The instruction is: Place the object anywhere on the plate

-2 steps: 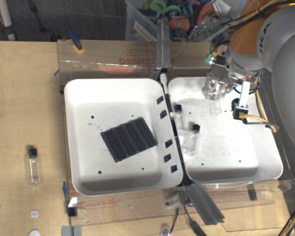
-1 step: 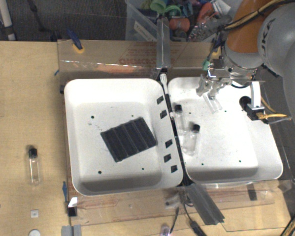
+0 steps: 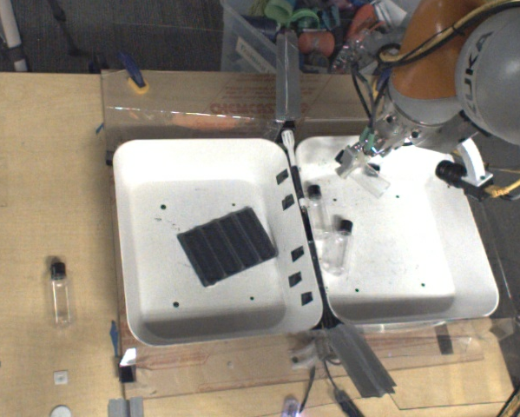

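A dark ribbed rectangular plate (image 3: 227, 244) lies tilted on the floor of the left bin (image 3: 138, 181). Two clear vials with black caps lie in the right bin (image 3: 433, 259) close to the divider, one (image 3: 315, 200) further back and one (image 3: 336, 240) nearer the front. My gripper (image 3: 361, 161) hangs over the back left part of the right bin, above and to the right of the vials and well away from the plate. A pale translucent shape (image 3: 371, 183) lies just under it; I cannot make out what it is.
Another clear vial (image 3: 60, 290) rests on the wooden bench left of the bins. A clear tub of colourful items (image 3: 312, 11) stands behind the bins. A black clip strip (image 3: 296, 233) runs along the divider between the bins.
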{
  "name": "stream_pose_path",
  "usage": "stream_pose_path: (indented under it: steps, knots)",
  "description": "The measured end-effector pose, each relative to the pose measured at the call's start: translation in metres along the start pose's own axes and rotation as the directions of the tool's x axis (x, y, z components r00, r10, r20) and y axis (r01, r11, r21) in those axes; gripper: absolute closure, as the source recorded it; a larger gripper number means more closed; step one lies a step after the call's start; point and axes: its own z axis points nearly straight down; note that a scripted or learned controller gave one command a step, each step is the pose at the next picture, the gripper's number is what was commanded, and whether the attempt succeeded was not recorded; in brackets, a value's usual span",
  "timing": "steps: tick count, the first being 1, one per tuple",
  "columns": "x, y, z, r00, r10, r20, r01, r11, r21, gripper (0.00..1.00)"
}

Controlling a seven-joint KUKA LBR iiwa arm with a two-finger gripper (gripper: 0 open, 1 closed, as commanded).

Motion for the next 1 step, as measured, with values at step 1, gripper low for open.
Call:
stream_pose_path:
  steps: [1]
  knots:
    - [-0.0005,0.0010,-0.0108,1.000,0.001,0.001,-0.001,1.000,-0.005,1.00]
